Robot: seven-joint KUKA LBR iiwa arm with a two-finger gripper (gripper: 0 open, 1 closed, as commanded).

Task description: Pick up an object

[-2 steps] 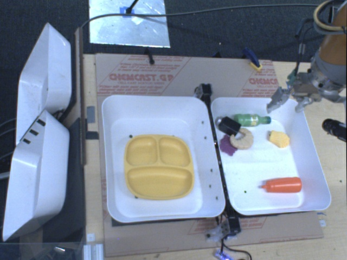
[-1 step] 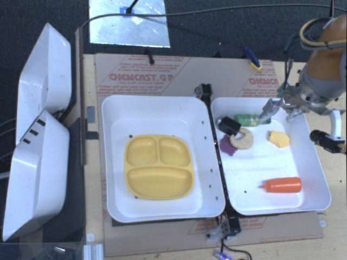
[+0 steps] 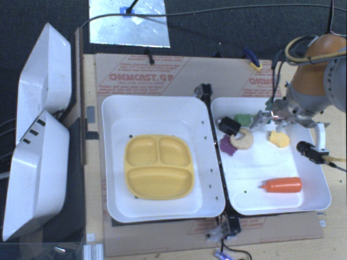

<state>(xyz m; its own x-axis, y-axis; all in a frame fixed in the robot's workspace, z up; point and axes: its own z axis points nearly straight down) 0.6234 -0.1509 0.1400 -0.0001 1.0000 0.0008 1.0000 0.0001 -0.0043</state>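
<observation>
My gripper (image 3: 290, 128) hangs over the back of the right bin (image 3: 314, 199), its fingers spread apart with nothing held between them. A yellow wedge (image 3: 280, 139) lies on the bin floor just in front of the gripper's middle. To the left, close together, lie a green piece (image 3: 243, 119), a black block (image 3: 229, 125), a tan round piece (image 3: 242, 140) and a purple piece (image 3: 227, 145). An orange bottle-shaped object (image 3: 282, 185) lies alone near the front of the bin.
The left bin (image 3: 114, 161) holds a yellow divided plate (image 3: 159, 166). A black clamp (image 3: 204, 90) sits where the two bins meet at the back. White bin lids (image 3: 38, 145) lean at the far left. Cables cross the dark floor behind the bench.
</observation>
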